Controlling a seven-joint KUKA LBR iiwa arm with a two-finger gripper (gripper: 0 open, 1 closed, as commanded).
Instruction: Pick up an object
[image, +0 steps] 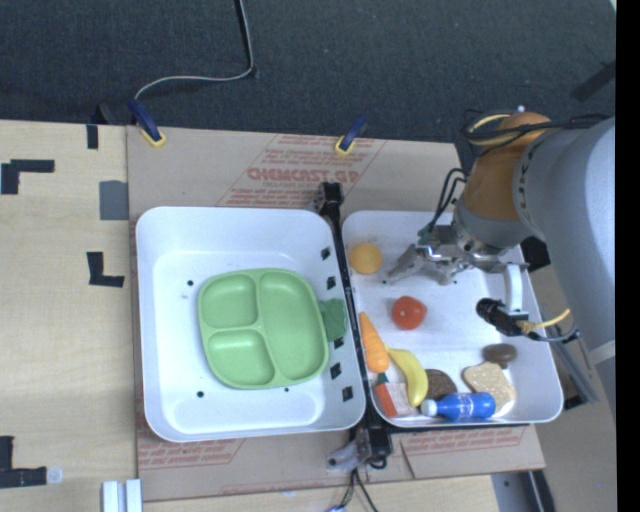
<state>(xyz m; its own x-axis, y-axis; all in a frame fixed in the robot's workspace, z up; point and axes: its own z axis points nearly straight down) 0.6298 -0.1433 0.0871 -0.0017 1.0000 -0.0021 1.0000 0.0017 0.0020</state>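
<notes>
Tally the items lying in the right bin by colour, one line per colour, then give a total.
Orange: 2, the round fruit and the carrot
Red: 1, the tomato
Yellow: 1, the banana
Brown or tan: 3, the small brown piece, the dark brown lump and the toast slice
Blue: 1, the bottle
Total: 8

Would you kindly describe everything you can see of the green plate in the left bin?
The green plate is a light green, plastic-looking tray with rounded corners and three compartments: two smaller ones on the camera view's left and a larger one on its right. It lies flat, right side up and slightly turned, on the floor of the left bin, nearer that bin's right wall. Its compartments hold nothing. A darker green piece sits at its right edge.
</notes>
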